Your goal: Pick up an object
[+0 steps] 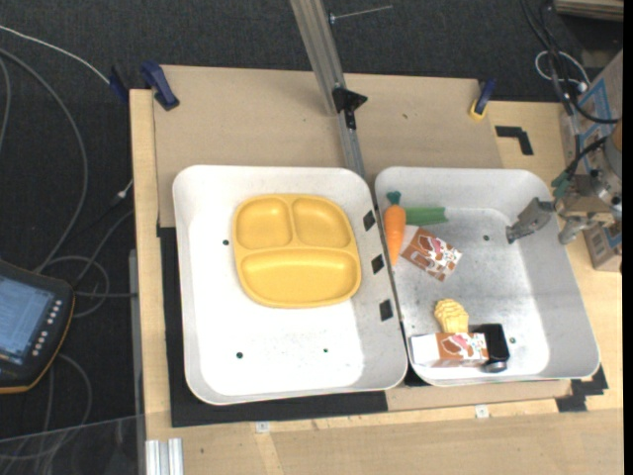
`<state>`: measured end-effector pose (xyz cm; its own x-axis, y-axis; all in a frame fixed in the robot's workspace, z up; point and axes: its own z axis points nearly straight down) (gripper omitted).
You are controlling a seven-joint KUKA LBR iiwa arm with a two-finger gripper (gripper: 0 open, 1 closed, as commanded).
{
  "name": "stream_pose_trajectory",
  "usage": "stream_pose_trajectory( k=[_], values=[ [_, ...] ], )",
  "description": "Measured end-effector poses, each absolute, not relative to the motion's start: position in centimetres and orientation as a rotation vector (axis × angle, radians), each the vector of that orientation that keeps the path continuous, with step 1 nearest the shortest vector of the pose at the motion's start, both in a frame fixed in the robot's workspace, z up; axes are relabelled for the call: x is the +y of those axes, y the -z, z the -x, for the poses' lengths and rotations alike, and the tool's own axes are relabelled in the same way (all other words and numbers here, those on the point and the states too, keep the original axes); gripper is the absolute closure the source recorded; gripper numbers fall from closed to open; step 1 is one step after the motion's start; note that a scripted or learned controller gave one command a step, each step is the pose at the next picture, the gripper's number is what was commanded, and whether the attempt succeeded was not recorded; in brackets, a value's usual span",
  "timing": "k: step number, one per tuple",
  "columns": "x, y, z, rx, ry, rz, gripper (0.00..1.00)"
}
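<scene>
Beside the right bin (554,295)'s far right rim, the gripper (549,221) hangs open and empty. Approach step. Carrot (395,231) lies at that bin's left wall; next move requires crossing and descending.

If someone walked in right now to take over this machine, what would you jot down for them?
Tool: at the right bin's far right edge, above the floor, with nothing seen between its fingers.
Right bin: toy carrot along the left wall, a green piece beside its top, a small brown-and-white carton next to it, a yellow corn-like toy lower down, another carton and a black object at the near edge.
Left bin: yellow divided plate.
Done: nothing picked up yet.
Left: choose an object, descend, grasp, lift.
</scene>
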<state>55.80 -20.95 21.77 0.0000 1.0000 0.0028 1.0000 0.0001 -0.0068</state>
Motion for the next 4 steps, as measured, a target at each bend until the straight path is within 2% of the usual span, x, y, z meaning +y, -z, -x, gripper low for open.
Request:
stream_pose_trajectory(
  k=[2,3,4],
  values=[
    [-21.0,-11.5,-56.2,-2.216,-0.005,2.216,0.0],
    [-21.0,-13.1,-56.4,-2.222,0.003,2.221,1.0],
    [-21.3,-18.0,-55.7,-2.226,0.004,2.226,1.0]
  ],
)
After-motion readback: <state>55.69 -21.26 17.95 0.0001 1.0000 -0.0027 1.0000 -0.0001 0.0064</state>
